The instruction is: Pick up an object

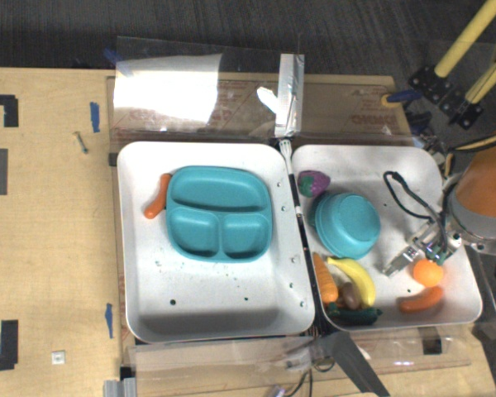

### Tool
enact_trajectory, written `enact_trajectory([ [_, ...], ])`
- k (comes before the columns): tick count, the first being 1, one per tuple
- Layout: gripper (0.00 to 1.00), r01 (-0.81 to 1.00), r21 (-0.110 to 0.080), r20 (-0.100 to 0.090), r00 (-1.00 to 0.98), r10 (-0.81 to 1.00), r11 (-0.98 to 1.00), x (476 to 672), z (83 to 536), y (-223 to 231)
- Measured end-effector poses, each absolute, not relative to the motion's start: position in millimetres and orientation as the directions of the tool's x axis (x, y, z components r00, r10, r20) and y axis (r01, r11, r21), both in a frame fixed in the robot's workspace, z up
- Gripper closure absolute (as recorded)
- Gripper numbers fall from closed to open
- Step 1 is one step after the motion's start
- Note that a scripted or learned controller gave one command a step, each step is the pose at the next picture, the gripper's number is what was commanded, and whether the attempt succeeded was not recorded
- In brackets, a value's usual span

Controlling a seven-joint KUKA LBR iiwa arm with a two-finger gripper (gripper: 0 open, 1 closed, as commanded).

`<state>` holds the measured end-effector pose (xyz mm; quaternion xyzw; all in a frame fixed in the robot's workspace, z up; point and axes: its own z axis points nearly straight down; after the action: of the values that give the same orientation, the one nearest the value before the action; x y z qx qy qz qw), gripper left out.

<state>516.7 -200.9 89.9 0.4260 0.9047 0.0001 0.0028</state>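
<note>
Yellow plastic banana (357,278): you see it left of the end effector (420,253).
Small orange ball (428,273): just below it.
Grip: you cannot tell.

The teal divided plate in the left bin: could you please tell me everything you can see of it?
The teal divided plate looks like matte moulded plastic, rounded at the corners, with one long compartment along the far side and two smaller ones nearer the camera. It lies flat and upright, with nothing in its compartments, in the upper middle of the left bin. An orange carrot-like toy lies along its left edge, touching or nearly so. The gripper is in the other bin.
</note>
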Motion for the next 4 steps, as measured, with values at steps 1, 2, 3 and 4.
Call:
enact_trajectory([
  [1, 1.00, 0.770, 0.007, -0.013, -0.638, 0.770, 0.638, 519.5, 101, -200],
  [2, 1.00, 0.664, 0.007, -0.014, -0.747, 0.664, 0.747, 533.4, 231, -177],
  [3, 0.00, 0.665, 0.003, -0.005, -0.747, 0.665, 0.747, 531.3, 226, -177],
  [4, 0.00, 0.688, 0.004, -0.008, -0.725, 0.688, 0.725, 481.9, 89, -193],
])
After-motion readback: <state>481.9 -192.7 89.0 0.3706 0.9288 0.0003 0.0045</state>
